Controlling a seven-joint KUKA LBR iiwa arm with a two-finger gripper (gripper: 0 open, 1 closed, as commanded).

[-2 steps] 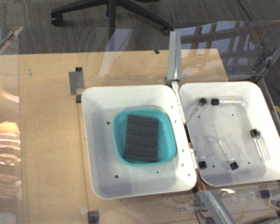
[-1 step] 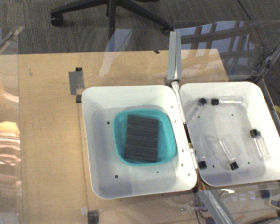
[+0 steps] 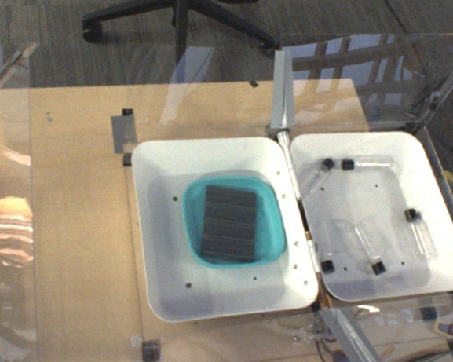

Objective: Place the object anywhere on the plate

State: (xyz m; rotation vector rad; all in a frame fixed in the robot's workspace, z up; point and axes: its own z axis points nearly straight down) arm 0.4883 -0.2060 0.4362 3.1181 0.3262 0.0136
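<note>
Dark grey ridged block lay flat on the teal plate, near the plate's middle and turned slightly off square to its edges, all of it inside the rim. The state of the gripper's jaws could not be told.

The wooden bench spread under everything, with clear plastic sheets lying glossy over its left part and at the far right. Beyond its far edge, the black legs of an office chair stood on grey carpet. The left bin held the plate, which sat about centred on the bin floor. The right bin touched it along the shared wall, and a grey metal post rose from the far end of that seam. In the right bin lay several clear tubes with small black caps, scattered apart near the bin's far wall, right side and near edge. A small dark bracket sat on the bench just beyond the left bin's far-left corner.
</note>
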